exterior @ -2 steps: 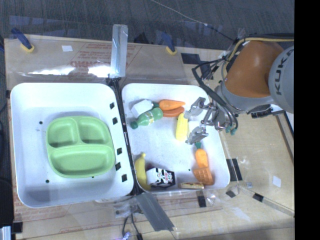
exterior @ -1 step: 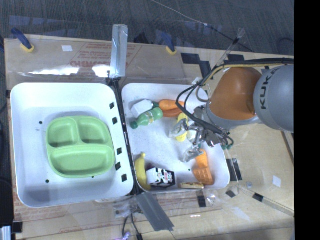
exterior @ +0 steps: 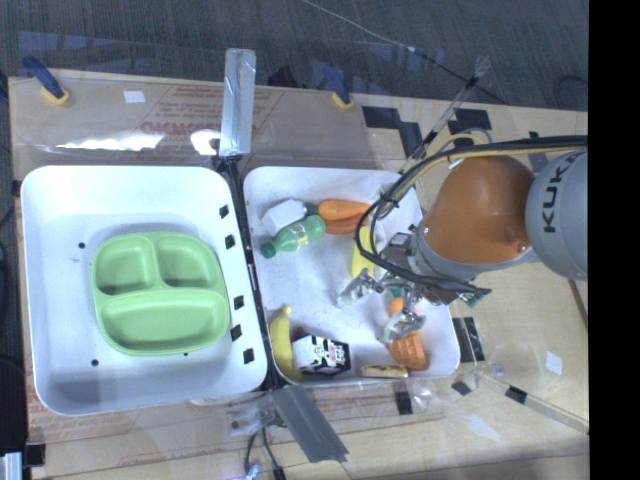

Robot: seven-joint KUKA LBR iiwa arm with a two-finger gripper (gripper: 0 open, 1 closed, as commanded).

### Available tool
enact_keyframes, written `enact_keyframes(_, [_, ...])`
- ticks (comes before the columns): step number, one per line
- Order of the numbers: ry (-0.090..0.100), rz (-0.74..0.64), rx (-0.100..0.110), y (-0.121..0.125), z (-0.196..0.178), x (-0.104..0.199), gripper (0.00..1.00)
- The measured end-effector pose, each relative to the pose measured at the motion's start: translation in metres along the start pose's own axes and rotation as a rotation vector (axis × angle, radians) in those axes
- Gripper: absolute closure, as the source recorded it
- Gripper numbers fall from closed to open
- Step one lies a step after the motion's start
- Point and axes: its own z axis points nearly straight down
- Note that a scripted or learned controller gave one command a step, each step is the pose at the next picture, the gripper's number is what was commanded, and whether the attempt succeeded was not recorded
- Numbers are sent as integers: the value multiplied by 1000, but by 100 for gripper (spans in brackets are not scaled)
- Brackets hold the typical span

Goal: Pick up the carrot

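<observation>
The carrot (exterior: 343,212) is orange and lies on its side at the back of the right bin (exterior: 300,183), just right of a green bottle (exterior: 295,235). My gripper (exterior: 385,303) hangs lower in the same bin, well in front of the carrot and apart from it. Its fingers (exterior: 357,289) stand open, pointing down at the bin floor. A small orange bit (exterior: 397,306) shows between them, above an orange ridged toy (exterior: 408,350); I cannot tell whether it touches them. The arm's orange band (exterior: 478,213) covers the bin's right side.
A white block (exterior: 283,213) sits by the bottle. A banana (exterior: 281,343), a black-and-white carton (exterior: 322,353) and a tan stick (exterior: 385,371) lie along the front wall. A yellow item (exterior: 358,258) peeks from under the arm. The left bin (exterior: 60,198) holds a green divided plate (exterior: 158,290).
</observation>
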Motion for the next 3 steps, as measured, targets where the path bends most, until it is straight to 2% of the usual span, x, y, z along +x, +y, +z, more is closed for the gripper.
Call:
enact_keyframes(1, [-2, -4, 2, 0, -11, -2, 100])
enact_keyframes(2, [-2, -4, 1, 0, -10, -2, 0])
enact_keyframes(3, [-4, -9, 4, 0, -21, -5, 100])
